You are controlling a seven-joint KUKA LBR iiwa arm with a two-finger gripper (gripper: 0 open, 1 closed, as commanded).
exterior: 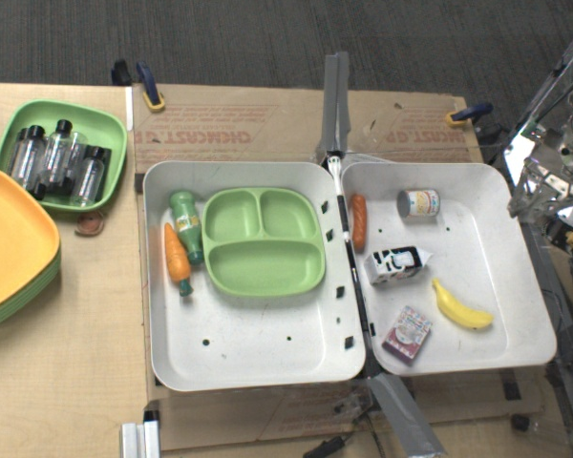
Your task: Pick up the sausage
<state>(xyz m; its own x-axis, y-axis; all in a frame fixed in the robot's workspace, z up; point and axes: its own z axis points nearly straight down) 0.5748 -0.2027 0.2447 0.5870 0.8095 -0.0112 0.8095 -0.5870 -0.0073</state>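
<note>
While the left white bin holds a green three-part plastic plate, the right white bin holds the orange-red sausage, lying lengthwise just right of that plate, against the bin's left wall. Farther right of the plate lie a yellow banana, a black-and-white carton and a small can. Beyond them the gripper sits at the bin's right rim; whether its fingers are spread I cannot tell.

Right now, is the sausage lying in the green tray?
No, the sausage lies in the right bin by its left wall, outside the green tray.

Sausage hugs the right bin's left wall; milk carton near, room above
</note>
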